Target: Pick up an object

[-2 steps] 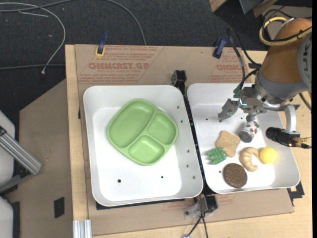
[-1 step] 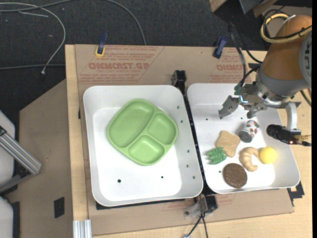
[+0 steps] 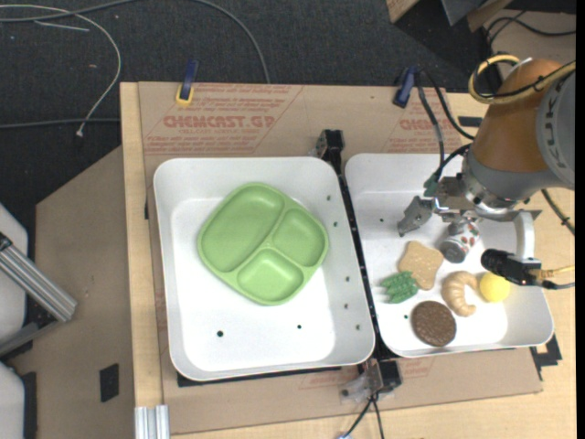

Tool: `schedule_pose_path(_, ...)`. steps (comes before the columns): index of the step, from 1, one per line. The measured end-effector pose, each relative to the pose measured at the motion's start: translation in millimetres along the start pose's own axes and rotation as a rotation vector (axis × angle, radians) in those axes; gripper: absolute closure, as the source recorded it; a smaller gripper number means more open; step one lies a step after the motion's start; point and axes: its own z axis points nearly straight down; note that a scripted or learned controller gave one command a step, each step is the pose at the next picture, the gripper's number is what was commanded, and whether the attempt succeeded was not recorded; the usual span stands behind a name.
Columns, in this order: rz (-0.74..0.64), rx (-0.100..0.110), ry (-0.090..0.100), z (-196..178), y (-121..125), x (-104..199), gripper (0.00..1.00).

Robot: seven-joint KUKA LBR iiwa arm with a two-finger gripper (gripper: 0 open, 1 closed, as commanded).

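- You are looking at the left bin (image 3: 183, 273) holding one thing, a green plate (image 3: 263, 242) with three compartments, lying flat and turned at a slant near the middle, well apart from the arm.
- You are seeing the pickable things gathering in the right bin (image 3: 384, 190), toward its front half: a green leaf toy (image 3: 399, 286), a tan cracker (image 3: 420, 261) just beside it, a brown cookie (image 3: 432, 323) nearest the front rim, a croissant (image 3: 461, 292), and a yellow lemon (image 3: 494, 287) touching it.
- You are watching the gripper (image 3: 454, 238) hanging over the cracker and croissant, pointing down, since that cluster is likely offering the nearest target.
- Whether its fingers are apart or together, you cannot tell; nothing is showing between them.
- You are seeing the arm (image 3: 516, 135) reaching in from the right, shadowing the bin's far corner.
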Motion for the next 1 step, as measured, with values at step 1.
schedule_pose_path(1, -0.001, 0.001, 0.0, 43.5, -4.7, -1.2, 0.0)
